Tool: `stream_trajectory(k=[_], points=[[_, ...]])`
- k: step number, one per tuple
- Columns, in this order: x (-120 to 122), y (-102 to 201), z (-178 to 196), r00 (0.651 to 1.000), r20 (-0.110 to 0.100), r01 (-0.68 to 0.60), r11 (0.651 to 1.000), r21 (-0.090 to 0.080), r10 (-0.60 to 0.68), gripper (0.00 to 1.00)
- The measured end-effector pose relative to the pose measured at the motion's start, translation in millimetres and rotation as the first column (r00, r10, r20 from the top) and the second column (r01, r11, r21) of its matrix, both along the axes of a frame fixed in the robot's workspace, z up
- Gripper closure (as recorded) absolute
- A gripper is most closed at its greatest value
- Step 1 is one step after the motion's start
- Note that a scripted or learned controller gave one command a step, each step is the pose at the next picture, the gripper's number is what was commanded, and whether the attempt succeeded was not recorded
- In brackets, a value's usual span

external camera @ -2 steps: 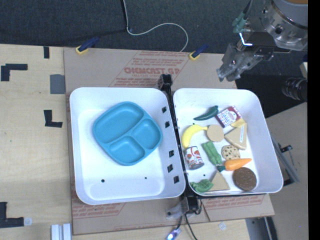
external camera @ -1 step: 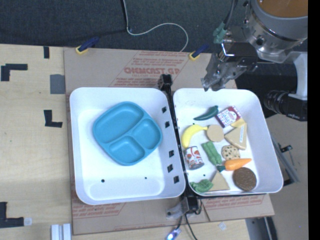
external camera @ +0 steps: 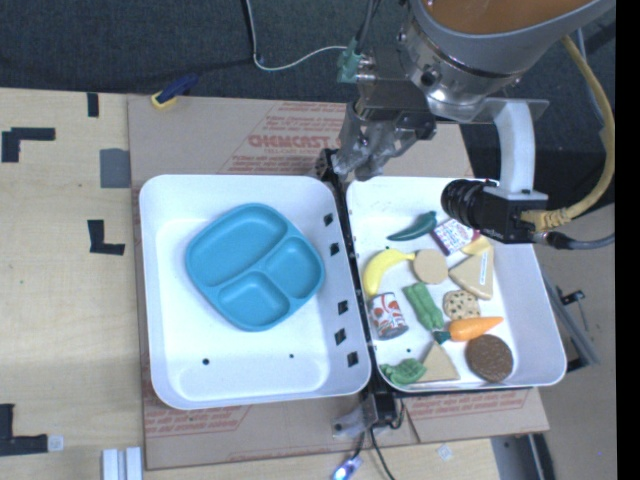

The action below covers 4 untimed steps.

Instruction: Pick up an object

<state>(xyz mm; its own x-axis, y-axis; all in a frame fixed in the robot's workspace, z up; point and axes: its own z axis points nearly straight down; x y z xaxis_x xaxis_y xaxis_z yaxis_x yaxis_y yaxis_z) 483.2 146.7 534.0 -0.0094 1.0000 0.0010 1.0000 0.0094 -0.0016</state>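
Note:
My gripper (external camera: 343,162) hangs high over the back rim where the two bins meet, with nothing seen in it. The right bin (external camera: 530,298) holds several toy foods: a yellow banana (external camera: 384,266), a dark green pepper (external camera: 412,228), a purple packet (external camera: 452,235), a cheese wedge (external camera: 478,274), a tan round biscuit (external camera: 431,266), a speckled cracker (external camera: 461,304), an orange carrot (external camera: 473,328), a green pickle (external camera: 425,306), a red and white can (external camera: 389,315), a brown round patty (external camera: 490,358), a sandwich triangle (external camera: 441,363) and a leafy green piece (external camera: 405,372).
The left bin (external camera: 170,358) holds a blue divided plate (external camera: 255,266). A black cylinder with a cable (external camera: 480,208) juts over the right bin's back right corner. The arm's grey body with its orange band (external camera: 500,8) looms above the back. Cardboard (external camera: 250,138) underlies both bins.

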Motion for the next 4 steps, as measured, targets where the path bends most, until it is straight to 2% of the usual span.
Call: stream_trajectory(k=[1, 2, 3, 4], points=[[0, 52, 0, 1.000, 0.001, 0.003, 1.000, 0.000, -0.003, 1.00], [13, 80, -125, 1.000, -0.011, 0.006, 1.000, -0.007, -0.006, 1.00], [-2, 19, -235, 1.000, -0.015, 0.014, 1.000, -0.009, -0.014, 1.00], [-1, 85, -263, 1.000, -0.004, 0.004, 1.000, -0.002, -0.004, 1.00]])
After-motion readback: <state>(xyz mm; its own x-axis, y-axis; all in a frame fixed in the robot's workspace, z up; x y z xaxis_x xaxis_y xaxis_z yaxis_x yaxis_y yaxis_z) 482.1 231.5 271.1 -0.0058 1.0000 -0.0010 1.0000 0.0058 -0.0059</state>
